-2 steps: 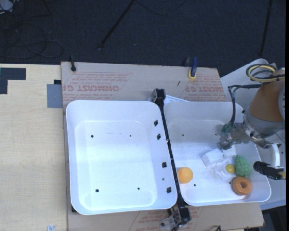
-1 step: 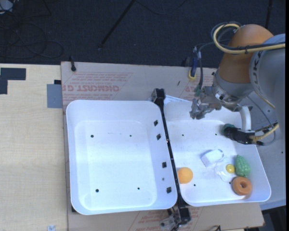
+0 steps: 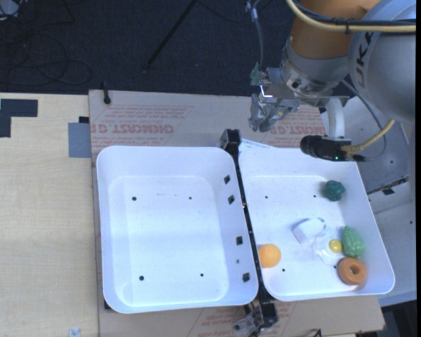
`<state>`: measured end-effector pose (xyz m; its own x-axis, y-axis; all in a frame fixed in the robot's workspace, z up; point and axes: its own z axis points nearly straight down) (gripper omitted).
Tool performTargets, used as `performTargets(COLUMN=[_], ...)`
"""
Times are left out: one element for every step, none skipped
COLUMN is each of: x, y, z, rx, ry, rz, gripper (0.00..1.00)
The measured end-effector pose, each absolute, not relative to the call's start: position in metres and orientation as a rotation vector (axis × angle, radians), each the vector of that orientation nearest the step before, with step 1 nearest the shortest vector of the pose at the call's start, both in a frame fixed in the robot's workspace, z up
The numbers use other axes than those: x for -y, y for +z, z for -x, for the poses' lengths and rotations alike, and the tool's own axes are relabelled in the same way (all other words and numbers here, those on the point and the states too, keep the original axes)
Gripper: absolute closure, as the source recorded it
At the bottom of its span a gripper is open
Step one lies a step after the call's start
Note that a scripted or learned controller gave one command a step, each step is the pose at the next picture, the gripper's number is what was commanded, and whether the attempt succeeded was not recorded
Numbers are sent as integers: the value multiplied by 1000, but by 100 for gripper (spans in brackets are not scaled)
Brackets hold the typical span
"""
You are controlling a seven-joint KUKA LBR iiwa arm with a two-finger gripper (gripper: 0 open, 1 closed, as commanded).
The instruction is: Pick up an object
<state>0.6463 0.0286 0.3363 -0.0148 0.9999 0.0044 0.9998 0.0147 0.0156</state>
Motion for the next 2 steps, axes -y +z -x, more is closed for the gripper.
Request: performTargets(x=[-94,-143], y=[236,338], z=[-643,-645], rx=[-2232,-2225], ry=[-10,10], rz=[-2221,-2213], gripper=[100,100])
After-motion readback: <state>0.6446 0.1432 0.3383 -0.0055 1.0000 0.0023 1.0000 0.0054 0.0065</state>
